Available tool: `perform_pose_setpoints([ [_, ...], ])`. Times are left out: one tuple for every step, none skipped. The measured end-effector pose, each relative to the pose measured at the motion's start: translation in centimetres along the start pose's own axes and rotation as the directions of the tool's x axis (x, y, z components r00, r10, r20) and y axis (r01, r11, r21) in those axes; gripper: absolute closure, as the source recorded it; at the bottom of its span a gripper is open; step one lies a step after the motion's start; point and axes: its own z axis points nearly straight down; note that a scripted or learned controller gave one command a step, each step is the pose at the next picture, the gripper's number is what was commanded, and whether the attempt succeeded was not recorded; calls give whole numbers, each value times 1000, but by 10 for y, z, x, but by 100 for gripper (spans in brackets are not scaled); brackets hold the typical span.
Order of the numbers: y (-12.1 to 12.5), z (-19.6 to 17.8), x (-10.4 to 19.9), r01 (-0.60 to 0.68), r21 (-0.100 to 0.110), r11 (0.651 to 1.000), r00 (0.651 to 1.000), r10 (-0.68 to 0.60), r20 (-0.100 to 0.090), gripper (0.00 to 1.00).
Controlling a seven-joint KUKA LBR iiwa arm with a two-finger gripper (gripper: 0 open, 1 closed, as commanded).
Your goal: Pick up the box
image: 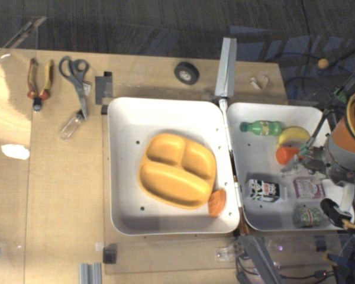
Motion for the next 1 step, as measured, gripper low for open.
perform_pose_setpoints([
  [-16, 10, -7, -205, -4, 979, 979, 205, -1, 0],
])
